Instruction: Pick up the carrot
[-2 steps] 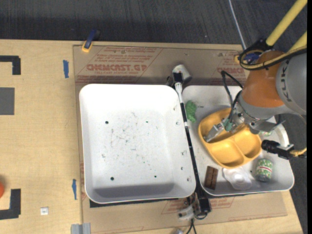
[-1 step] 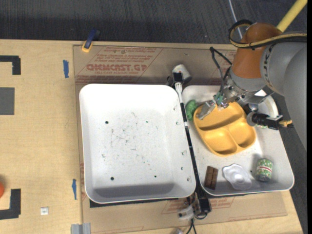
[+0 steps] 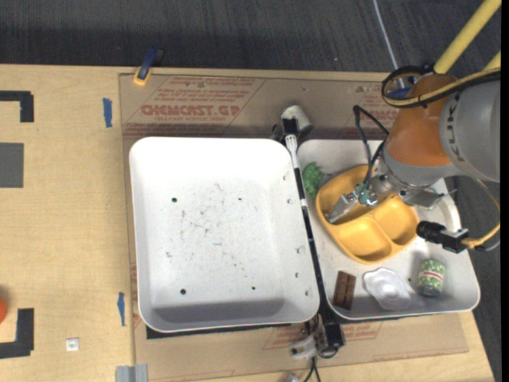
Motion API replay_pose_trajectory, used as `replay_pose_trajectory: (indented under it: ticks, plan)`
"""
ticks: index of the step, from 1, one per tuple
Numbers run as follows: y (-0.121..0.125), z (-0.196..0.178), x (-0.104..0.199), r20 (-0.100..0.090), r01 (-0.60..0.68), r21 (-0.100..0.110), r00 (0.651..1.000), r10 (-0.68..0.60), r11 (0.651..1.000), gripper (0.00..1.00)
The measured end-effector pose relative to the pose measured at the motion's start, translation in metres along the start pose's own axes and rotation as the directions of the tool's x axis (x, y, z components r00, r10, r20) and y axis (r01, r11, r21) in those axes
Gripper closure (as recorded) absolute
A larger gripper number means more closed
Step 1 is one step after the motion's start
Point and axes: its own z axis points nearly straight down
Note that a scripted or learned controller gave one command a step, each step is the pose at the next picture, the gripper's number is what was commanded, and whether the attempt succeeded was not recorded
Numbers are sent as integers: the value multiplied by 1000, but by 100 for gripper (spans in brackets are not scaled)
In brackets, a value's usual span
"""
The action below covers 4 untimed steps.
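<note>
Arm (image 3: 445,126) angled down from the right bin's (image 3: 465,297) far-right corner, gripper (image 3: 354,203) over yellow dish (image 3: 374,233), jaw state unclear.

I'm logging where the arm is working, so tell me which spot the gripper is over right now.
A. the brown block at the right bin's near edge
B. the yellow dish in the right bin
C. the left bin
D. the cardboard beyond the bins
B: the gripper hangs over the yellow dish in the right bin, far from the left bin and well above the brown block.
</note>
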Motion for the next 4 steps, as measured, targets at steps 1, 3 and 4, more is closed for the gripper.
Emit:
replay_pose_trajectory:
  ticks: [1, 3, 4]
  plan:
    - [49, 1, -22, -6, 264, 6, 964, -264, 964, 0]
    - [62, -98, 16, -1, 172, 1, 985, -172, 985, 0]
    - [9, -97, 39, -4, 46, 6, 999, -46, 999, 0]
